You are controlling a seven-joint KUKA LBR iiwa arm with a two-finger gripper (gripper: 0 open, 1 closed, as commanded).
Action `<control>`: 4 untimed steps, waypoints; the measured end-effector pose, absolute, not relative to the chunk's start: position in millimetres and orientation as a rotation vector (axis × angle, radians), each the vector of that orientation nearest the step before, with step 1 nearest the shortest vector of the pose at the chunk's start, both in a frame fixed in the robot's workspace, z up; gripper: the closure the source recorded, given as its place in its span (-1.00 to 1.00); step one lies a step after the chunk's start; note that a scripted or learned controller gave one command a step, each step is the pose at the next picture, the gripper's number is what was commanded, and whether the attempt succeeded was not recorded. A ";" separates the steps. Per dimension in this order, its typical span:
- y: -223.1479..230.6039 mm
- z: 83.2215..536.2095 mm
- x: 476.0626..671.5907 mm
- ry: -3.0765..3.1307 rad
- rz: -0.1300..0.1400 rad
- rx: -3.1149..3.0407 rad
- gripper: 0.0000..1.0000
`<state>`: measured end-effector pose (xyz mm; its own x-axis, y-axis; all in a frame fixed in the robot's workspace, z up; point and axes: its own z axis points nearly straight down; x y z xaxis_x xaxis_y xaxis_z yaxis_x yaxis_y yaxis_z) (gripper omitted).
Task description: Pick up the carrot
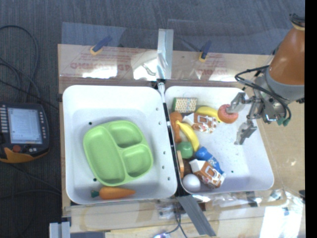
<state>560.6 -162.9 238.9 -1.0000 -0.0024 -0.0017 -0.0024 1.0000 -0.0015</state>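
The carrot (pixel 116 193), orange with a green top, lies flat along the front wall of the left bin (pixel 74 133), just below the green plate. My gripper (pixel 241 117) hangs over the right bin (pixel 257 167), far from the carrot. Its fingers (pixel 246 131) stand apart with nothing between them. A round orange-red fruit (pixel 228 113) sits just to the left of the upper finger.
A green three-part plate (pixel 118 151) fills the middle of the left bin. The right bin's left half holds a banana (pixel 188 133), a cracker box (pixel 185 104), a green ball (pixel 185 148), a white egg (pixel 191 182), small cartons (pixel 210 173) and orange pieces (pixel 176 120). A tablet (pixel 22 130) lies off the bench at left.
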 end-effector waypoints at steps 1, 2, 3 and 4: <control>-96.6 150.3 539.9 3.113 0.003 -0.433 -1.00; -96.9 99.6 552.7 3.093 -0.009 -0.450 -1.00; -97.7 114.6 609.9 3.091 -0.003 -0.536 -1.00; -98.4 98.9 638.5 3.091 -0.005 -0.525 -1.00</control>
